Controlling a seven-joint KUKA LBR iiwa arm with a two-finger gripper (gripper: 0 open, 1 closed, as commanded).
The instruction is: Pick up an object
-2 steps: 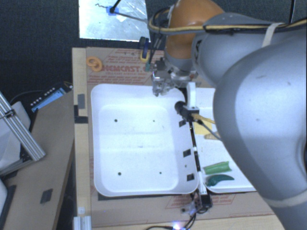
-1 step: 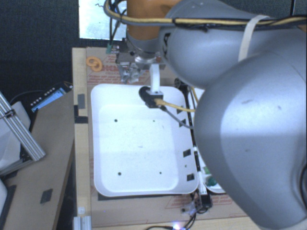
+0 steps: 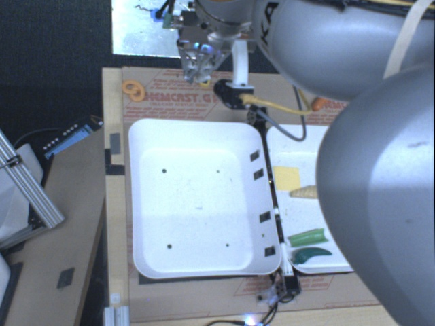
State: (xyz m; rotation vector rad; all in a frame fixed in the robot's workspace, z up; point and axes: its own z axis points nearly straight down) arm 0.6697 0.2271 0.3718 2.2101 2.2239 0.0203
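Here the metal two-finger hand [image 3: 198, 65] hangs above the table's far edge, beyond the left white plastic bin [image 3: 146, 202]; whether it pinches anything, I cannot tell. The yellow square block [image 3: 285, 178], pale cone [image 3: 304, 193] and two green pods [image 3: 307, 236] lie in the right bin [image 3: 293, 148].

White bins [image 3: 143, 202], yellow square [image 3: 286, 178], green pods [image 3: 307, 237], grey arm [image 3: 340, 39]

Right bin [image 3: 299, 267] largely hidden behind the arm [image 3: 367, 114], gripper [image 3: 198, 70] fingers too small and blurred to read (open or shut unclear), arm cut off by the frame's top and right edges.
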